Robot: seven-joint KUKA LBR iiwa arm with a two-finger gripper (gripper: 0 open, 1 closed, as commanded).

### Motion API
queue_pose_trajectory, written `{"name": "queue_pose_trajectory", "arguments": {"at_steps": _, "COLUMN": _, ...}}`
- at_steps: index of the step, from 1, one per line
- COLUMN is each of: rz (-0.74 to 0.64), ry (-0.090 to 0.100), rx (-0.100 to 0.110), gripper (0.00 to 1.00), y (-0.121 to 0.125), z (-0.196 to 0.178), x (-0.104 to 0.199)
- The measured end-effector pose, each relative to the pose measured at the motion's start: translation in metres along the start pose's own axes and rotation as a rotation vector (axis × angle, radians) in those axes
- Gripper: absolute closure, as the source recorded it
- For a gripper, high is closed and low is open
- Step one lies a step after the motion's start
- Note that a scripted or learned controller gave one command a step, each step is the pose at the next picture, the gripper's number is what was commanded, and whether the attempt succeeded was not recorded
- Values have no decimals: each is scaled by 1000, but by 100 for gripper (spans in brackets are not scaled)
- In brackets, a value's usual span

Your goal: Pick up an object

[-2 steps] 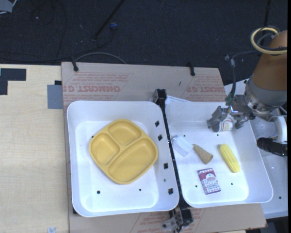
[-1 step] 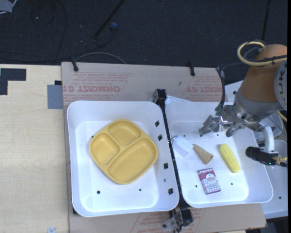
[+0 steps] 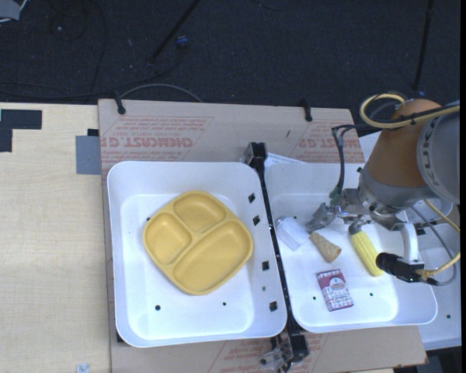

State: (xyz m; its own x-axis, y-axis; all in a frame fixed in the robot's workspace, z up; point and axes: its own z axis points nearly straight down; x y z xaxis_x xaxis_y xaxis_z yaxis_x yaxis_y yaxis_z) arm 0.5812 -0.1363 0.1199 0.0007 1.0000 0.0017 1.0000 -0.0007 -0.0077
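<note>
Inside left bin lies yellow tray; right bin holds corn.

Two shallow white bins side by side on a sheet of brown cardboard with red print, read upside down. Left bin holding a yellow divided plate, three compartments, lying flat and turned at a slant near the bin's middle. Right bin just beside it, joined along a black clamp strip. Light wooden table to the left, marked with black shapes and a grey square. Beyond, dark floor crossed by thin cables.
</note>
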Motion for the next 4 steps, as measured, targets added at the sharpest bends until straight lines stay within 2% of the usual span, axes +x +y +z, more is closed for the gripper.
{"name": "queue_pose_trajectory", "arguments": {"at_steps": 1, "rz": 1, "ry": 0, "rx": -2, "gripper": 0, "y": -1, "z": 35, "x": 1}}
{"name": "queue_pose_trajectory", "arguments": {"at_steps": 2, "rz": 3, "ry": -1, "rx": -4, "gripper": 100, "y": 0, "z": 22, "x": 0}}
{"name": "queue_pose_trajectory", "arguments": {"at_steps": 3, "rz": -2, "ry": -2, "rx": -10, "gripper": 100, "y": 7, "z": -38, "x": -1}}
{"name": "queue_pose_trajectory", "arguments": {"at_steps": 4, "rz": -2, "ry": -2, "rx": -9, "gripper": 100, "y": 4, "z": -81, "x": -4}}
